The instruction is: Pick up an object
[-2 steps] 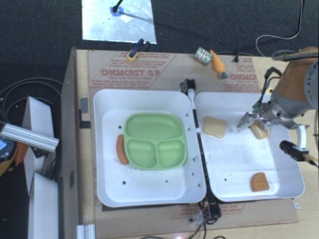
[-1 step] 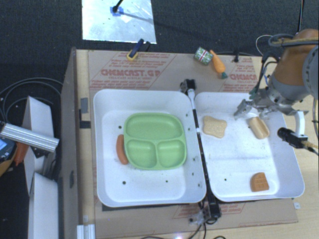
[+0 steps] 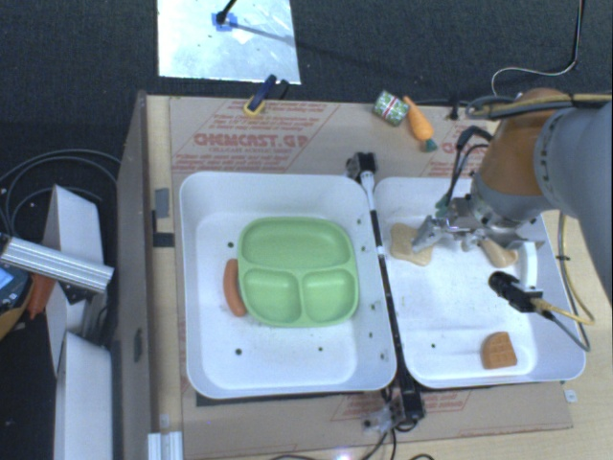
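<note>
Progress is looking early: the grey two-finger gripper [image 3: 433, 235] is hovering low in the right white bin [image 3: 450, 353], its fingers spread wide around nothing. A pale tan, flat foam-like piece [image 3: 410, 247] is lying just beside them (seemingly touching one tip), so closing and lifting are remaining.

Glossy green plastic tray [image 3: 297, 271], smooth white plastic bins [image 3: 206, 286], brown cardboard [image 3: 287, 137]

One fixed cam, high above the brown cardboard-topped desk [image 3: 287, 137], looking down at a slant. Mid distance: both shallow white plastic bins [image 3: 206, 257] fit in frame w/ dark floor around. Grey arm w/ orange band [image 3: 536, 156] enters from the right.
</note>
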`<state>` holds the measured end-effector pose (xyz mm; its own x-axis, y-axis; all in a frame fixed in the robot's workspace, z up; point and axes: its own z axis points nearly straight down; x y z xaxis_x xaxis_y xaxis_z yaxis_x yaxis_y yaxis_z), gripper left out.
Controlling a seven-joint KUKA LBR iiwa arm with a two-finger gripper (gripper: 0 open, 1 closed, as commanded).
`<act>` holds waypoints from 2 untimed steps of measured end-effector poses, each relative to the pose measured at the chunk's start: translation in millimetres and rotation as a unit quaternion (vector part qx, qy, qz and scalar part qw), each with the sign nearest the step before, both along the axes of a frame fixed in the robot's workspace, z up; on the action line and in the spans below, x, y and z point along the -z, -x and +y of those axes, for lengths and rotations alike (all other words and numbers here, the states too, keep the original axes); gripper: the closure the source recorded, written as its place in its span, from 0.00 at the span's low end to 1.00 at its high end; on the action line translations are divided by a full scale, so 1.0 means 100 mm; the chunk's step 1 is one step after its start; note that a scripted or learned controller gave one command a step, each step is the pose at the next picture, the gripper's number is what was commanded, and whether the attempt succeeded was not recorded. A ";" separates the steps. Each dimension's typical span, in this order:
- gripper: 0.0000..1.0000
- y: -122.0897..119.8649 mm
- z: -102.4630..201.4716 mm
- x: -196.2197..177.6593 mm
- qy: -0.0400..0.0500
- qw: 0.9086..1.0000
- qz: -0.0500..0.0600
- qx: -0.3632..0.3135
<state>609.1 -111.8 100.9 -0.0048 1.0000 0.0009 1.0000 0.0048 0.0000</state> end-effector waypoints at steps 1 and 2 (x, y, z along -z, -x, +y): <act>0.00 -0.60 -0.62 -0.24 0.002 1.000 -0.002 0.002; 0.00 -0.20 -0.14 -1.07 0.001 1.000 -0.003 -0.001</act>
<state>629.0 -126.2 207.8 -0.0058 1.0000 -0.0004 1.0000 0.0058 0.0067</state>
